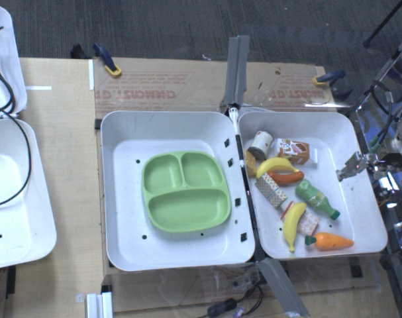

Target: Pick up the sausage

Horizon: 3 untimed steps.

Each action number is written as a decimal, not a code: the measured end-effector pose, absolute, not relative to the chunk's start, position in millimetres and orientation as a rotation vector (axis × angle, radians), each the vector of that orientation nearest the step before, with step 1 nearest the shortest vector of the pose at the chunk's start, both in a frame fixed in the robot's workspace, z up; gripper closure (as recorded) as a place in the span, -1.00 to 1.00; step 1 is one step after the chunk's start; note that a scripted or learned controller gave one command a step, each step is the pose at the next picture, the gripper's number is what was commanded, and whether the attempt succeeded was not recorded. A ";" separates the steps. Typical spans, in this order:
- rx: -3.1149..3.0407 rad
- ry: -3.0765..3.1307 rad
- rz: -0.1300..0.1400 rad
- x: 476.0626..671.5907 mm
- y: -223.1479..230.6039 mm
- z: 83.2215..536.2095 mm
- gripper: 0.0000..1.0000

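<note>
The sausage (288, 177) is a short orange-red piece lying in the right bin (346, 128), just under a curved yellow banana (277, 165) and touching it. My gripper (351, 167) is at the right bin's right wall, well to the right of the sausage and apart from it. Nothing is visibly held in it.
Around the sausage lie a tin can (259, 143), a small carton (294, 150), a green bottle (316, 200), a second banana (293, 223), a carrot (331, 242) and a patterned bar (271, 190). The left bin (114, 197) holds a green divided plate (185, 191).
</note>
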<state>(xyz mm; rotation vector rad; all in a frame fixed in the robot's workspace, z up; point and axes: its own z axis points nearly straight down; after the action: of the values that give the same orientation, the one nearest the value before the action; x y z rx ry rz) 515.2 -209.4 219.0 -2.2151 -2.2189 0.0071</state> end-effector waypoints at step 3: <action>-2.139 -2.298 0.003 596.0 -128.8 89.1 -1.00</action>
<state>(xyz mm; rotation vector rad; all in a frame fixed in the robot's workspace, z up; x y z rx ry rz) 596.0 -128.8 89.1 -2.1389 -2.2977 0.0034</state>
